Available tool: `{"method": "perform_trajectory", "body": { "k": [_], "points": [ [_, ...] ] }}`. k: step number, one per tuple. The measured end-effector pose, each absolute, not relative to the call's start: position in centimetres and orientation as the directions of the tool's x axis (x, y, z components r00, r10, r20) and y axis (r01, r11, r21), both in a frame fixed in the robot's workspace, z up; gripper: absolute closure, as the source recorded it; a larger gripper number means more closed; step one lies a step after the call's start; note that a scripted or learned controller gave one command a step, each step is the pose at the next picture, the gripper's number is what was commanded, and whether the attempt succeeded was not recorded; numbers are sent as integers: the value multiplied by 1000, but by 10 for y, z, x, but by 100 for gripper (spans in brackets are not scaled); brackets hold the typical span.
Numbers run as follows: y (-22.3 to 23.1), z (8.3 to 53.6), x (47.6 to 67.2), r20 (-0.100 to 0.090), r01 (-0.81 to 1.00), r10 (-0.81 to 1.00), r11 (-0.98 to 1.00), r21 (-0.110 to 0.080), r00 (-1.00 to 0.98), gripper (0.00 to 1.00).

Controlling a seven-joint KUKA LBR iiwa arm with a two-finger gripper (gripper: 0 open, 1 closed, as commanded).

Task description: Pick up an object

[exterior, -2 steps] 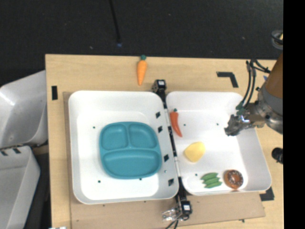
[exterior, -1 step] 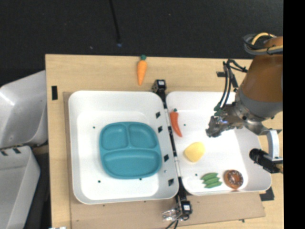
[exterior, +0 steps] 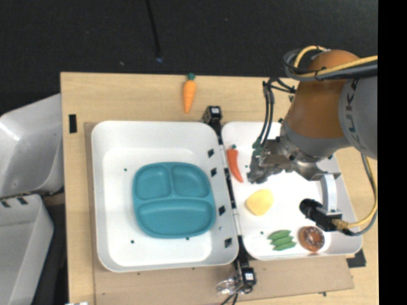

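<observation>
Gripper (exterior: 257,173) low in right bin (exterior: 249,135), just above yellow piece (exterior: 259,202), beside chili (exterior: 234,164); likely lining up grasp; clench state unreadable.

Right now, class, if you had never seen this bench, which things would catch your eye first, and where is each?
The grey arm with its orange band reaches in from the right, its gripper low in the right bin, beside a red chilli and above a yellow piece. A teal divided plate lies in the left bin. A toy carrot lies on the bench behind the bins.
</observation>
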State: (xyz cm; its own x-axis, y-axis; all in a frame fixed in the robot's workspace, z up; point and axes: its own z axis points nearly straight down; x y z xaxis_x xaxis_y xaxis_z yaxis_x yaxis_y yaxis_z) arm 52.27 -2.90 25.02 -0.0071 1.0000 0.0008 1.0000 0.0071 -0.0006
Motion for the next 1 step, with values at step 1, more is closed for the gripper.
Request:
{"method": "perform_trajectory", "body": {
  "k": [1],
  "points": [
    [24, 237, 527, 1, 1000, 1000, 6, -2, -6, 100]
  ]
}}
